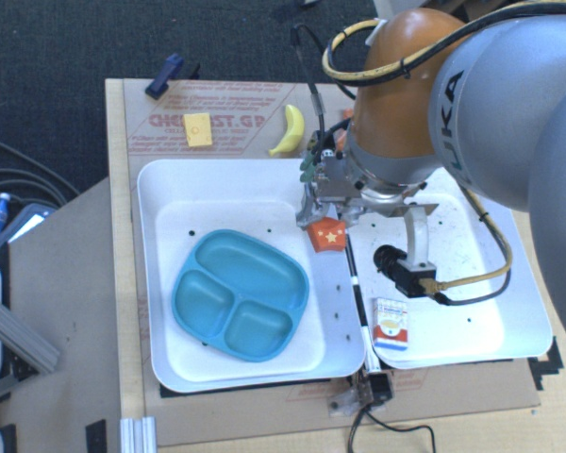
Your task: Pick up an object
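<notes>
My gripper point(326, 208) hangs over the ridge between the two bins, under the orange wrist band. Directly below its tip is a small orange-red block with a yellow star point(328, 237), at the right rim of the left bin point(149, 225). The wrist hides the block's top, so I cannot see whether it is gripped. A blue divided plate point(241, 293) lies flat in the left bin. A small white and red carton point(390, 324) lies near the front of the right bin point(481, 319).
A yellow banana point(288, 130) and a yellow square tag point(198, 130) lie on the cardboard behind the bins. A blue item point(163, 75) sits at the bench's back left corner. A black part on a cable point(399, 268) is over the right bin.
</notes>
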Robot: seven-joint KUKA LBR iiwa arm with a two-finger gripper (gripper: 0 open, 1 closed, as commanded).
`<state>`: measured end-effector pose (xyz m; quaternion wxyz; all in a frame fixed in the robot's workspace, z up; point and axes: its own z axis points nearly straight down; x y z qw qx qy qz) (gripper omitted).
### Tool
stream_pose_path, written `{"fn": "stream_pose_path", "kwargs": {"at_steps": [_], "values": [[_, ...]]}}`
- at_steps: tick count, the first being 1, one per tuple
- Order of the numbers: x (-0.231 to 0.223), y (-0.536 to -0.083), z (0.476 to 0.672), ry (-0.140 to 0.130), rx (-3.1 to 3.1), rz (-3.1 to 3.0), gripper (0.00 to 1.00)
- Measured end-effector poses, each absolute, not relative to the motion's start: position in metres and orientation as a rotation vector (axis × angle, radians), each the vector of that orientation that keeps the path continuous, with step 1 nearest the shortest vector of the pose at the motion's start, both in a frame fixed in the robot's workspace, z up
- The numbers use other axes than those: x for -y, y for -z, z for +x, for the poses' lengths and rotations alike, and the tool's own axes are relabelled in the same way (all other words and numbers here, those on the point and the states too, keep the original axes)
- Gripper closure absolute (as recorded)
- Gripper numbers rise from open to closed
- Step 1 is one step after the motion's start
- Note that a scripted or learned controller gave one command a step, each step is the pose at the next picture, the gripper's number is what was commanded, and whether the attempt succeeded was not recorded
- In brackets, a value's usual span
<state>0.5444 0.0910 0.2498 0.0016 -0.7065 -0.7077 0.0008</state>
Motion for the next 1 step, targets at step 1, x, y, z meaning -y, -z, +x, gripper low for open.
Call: {"fn": "stream_pose_path", "kwargs": {"at_steps": [1], "values": [[-0.1628,-0.2445,0.5526,0.001,2.224,-2.219,1.0]]}}
